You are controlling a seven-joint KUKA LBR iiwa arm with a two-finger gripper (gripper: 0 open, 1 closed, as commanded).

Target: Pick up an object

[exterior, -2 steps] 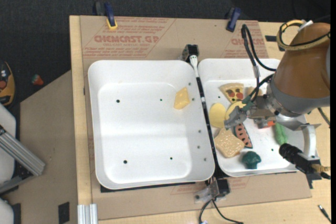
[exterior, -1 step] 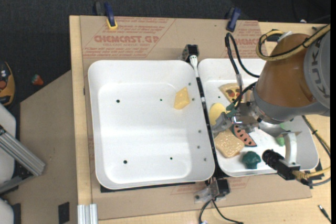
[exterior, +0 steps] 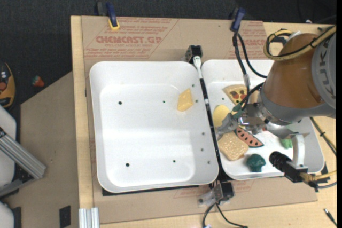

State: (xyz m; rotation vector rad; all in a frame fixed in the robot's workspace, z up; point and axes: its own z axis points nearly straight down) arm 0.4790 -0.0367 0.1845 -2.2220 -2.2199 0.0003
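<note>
Nearest the camera, a teal lump (exterior: 256,162) lies in the right bin (exterior: 223,75), toward the front and to the right of the gripper (exterior: 236,121). A tan, speckled cracker (exterior: 233,146) lies just in front of the gripper, and a red slice with dark seeds (exterior: 249,138) lies beside the cracker, touching or nearly touching it, just in front and right of the gripper. A small green piece (exterior: 287,142) sits farther right of the gripper, partly hidden under the wrist.

The gripper itself hangs low over the left part of this bin. I cannot tell whether it is spread or pressed together, and nothing is seen pinched in it. The grey arm (exterior: 294,83) covers much of the bin to the gripper's right.

A yellow rounded piece (exterior: 220,112) lies just left of the gripper. A pizza slice (exterior: 236,94) lies just behind it. A pale yellow wedge (exterior: 185,100) lies well to the gripper's left, alone in the left bin (exterior: 144,136).
</note>
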